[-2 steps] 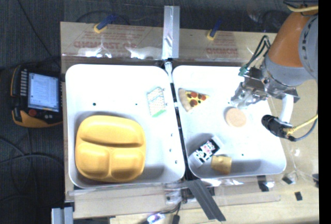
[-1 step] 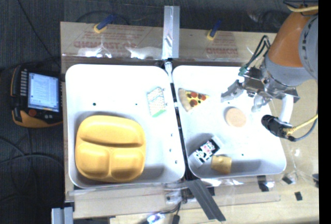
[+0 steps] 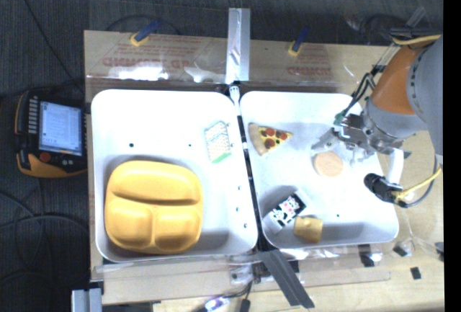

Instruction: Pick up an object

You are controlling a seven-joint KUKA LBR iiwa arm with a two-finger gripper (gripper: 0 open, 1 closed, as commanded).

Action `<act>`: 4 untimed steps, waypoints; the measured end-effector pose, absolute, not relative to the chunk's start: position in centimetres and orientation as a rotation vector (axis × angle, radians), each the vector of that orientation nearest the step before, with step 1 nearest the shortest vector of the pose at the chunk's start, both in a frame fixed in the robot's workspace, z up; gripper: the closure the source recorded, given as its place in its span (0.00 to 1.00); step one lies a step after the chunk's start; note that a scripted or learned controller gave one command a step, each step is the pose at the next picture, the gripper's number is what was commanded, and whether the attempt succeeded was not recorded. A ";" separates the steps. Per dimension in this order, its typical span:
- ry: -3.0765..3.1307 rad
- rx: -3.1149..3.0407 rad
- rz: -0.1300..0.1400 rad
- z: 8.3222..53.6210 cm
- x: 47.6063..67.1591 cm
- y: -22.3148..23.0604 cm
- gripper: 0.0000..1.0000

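Bins side by side, arm bent in low over right bin's 3 o'clock edge.
Left bin (image 3: 144, 105): big yellow loaf (image 3: 153, 204) at 7 o'clock, small green-white packet (image 3: 217, 140) at 2 o'clock. Right bin (image 3: 317, 105): pizza slice (image 3: 269, 137) at 10 o'clock, black-white die (image 3: 286, 210) and tan block (image 3: 308, 228) at 6 o'clock, round tan disc (image 3: 329, 164) near centre. Gripper (image 3: 348, 137) just at 1 o'clock of the disc, wrist down; claw width: cannot tell.

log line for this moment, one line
arm: over right bin | gripper: above round tan disc, nothing seen held | pizza slice: right bin | yellow loaf: left bin
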State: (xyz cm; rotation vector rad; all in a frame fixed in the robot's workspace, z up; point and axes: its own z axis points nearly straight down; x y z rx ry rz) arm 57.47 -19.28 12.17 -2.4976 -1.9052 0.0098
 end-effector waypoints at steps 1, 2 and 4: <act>-1.848 -2.548 -0.003 9.0 56.7 -19.0 0.00; -1.640 -2.693 -0.007 9.0 57.2 -18.2 0.00; -1.603 -2.700 0.008 18.2 55.9 -6.7 1.00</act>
